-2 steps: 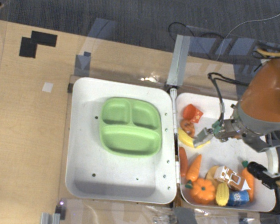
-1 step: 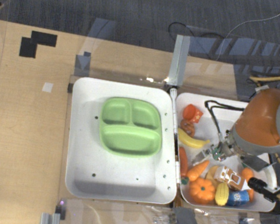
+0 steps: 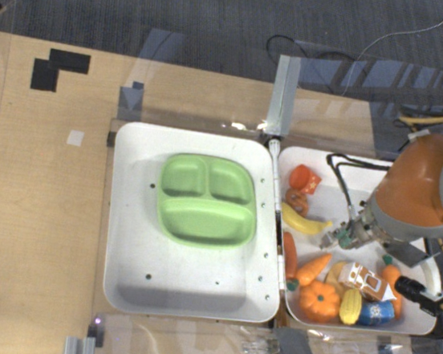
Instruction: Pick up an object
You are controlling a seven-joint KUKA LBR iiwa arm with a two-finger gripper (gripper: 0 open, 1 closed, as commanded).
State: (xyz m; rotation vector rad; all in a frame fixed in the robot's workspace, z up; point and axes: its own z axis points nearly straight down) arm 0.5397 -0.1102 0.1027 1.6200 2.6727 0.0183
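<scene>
My gripper point(image 3: 347, 234) hangs over the middle of the right bin point(image 3: 352, 171), just right of a yellow banana point(image 3: 303, 221) and above a carrot point(image 3: 312, 268). Nothing shows between its tips. Around it lie a red pepper-like toy point(image 3: 304, 179), a brown piece point(image 3: 298, 200), a red sausage-shaped toy point(image 3: 290, 256), an orange pumpkin point(image 3: 318, 301), a yellow corn point(image 3: 350, 306), a small carton point(image 3: 362, 280) and a blue can point(image 3: 378, 312).
The left bin point(image 3: 134, 225) holds a green divided plate point(image 3: 206, 200). A metal post point(image 3: 282, 95) stands behind the wall between the bins. The arm's orange band point(image 3: 414, 189) covers the right bin's far right side. A black cable point(image 3: 344, 168) loops over that bin.
</scene>
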